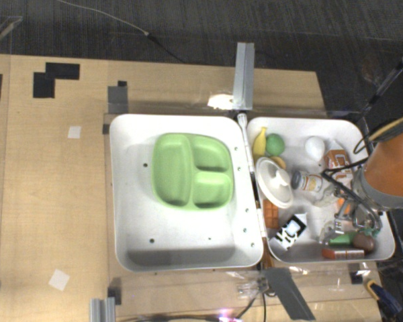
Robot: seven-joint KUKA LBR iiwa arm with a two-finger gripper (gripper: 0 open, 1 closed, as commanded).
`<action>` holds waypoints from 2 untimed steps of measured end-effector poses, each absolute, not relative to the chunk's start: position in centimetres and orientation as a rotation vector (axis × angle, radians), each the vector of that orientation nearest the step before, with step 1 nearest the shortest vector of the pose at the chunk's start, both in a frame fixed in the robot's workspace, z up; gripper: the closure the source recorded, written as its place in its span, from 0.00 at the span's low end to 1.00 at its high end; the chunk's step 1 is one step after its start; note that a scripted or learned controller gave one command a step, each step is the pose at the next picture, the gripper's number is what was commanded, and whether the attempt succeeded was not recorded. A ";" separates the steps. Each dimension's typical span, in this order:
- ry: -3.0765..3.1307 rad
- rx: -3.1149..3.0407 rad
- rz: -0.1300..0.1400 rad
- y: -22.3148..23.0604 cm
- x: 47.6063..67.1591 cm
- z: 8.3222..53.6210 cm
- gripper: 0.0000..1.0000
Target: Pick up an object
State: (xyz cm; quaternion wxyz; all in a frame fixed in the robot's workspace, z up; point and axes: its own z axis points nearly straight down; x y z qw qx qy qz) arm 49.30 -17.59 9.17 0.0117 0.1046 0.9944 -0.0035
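The right bin (302,122) holds a jumble of small things. A yellow banana (260,141) and a green ball (275,144) lie at its far left, with a white bowl (275,183) just below them. A clear bottle (310,180) lies in the middle, a white egg-shaped thing (315,147) and an orange-brown packet (336,159) sit farther back. A black and white box (290,230) and a red marker (344,253) lie near the front. My gripper (347,223) hangs low over the bin's front right corner, above a green and brown object (357,240), among cables.
The left bin (131,180) holds a green divided plate (191,170). A metal post (244,76) stands behind the seam between the bins. The arm's orange band (393,166) covers the right bin's right edge. Bare bench lies to the left.
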 end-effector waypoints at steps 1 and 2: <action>3.101 0.326 -0.010 -17.6 49.3 9.2 0.00; 3.107 0.257 -0.012 -16.9 49.3 9.2 0.00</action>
